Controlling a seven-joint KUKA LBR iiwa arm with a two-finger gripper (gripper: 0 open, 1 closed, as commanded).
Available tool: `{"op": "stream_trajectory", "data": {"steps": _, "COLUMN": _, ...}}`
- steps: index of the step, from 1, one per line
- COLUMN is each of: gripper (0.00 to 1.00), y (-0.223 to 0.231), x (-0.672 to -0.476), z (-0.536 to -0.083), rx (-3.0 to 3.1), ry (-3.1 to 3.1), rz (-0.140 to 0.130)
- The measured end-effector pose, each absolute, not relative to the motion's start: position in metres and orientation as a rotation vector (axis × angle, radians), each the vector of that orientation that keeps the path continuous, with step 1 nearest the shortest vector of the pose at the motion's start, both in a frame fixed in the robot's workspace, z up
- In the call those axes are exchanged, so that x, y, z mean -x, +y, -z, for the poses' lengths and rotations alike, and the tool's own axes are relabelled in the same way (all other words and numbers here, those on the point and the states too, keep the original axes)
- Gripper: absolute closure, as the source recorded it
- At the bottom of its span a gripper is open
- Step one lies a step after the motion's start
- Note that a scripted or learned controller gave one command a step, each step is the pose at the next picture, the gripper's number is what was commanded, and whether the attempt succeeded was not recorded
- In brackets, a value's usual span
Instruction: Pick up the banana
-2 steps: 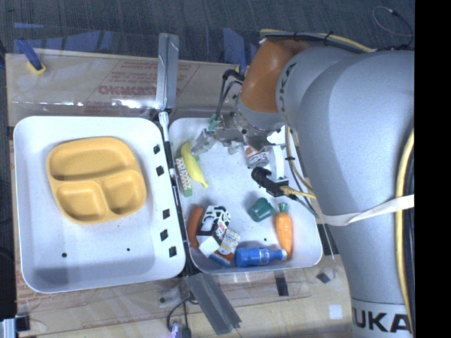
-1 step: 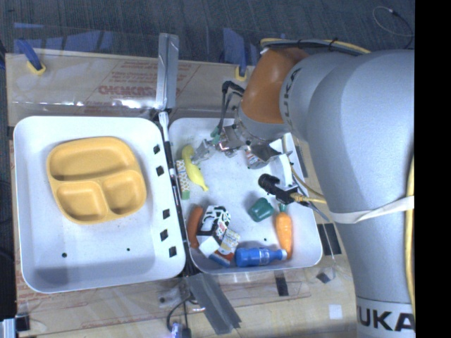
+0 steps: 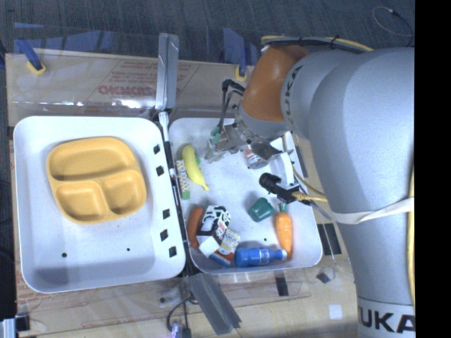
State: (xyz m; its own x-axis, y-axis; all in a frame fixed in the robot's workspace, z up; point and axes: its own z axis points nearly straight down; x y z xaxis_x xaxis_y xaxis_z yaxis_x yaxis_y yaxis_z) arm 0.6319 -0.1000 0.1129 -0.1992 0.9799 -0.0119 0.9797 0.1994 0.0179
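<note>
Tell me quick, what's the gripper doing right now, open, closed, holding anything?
Gripper: in the right bin, just right of the banana; open or closed cannot be told. Nothing is seen held in it.

White capitals "UKA", the visible part of a brand name, stand on the grey base of my arm (image 3: 384,320) at the lower right. Faint red print on the brown cardboard sheet (image 3: 127,83) behind the bins is illegible to me.
</note>
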Motion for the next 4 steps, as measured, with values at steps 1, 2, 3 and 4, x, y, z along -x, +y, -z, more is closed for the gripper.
{"op": "stream_trajectory", "data": {"steps": 1, "gripper": 0.0, "y": -0.102, "x": -0.632, "z": -0.115, "rx": -1.974, "ry": 2.412, "rz": -0.008}}
{"op": "stream_trajectory", "data": {"steps": 2, "gripper": 0.0, "y": -0.116, "x": -0.658, "z": -0.108, "rx": -1.62, "ry": 2.689, "rz": 0.0}}
{"op": "stream_trajectory", "data": {"steps": 3, "gripper": 0.0, "y": -0.11, "x": -0.644, "z": -0.105, "rx": -1.557, "ry": 2.691, "rz": -0.005}}
{"op": "stream_trajectory", "data": {"steps": 4, "gripper": 0.0, "y": -0.104, "x": -0.634, "z": -0.17, "rx": -1.054, "ry": 2.956, "rz": 0.001}}
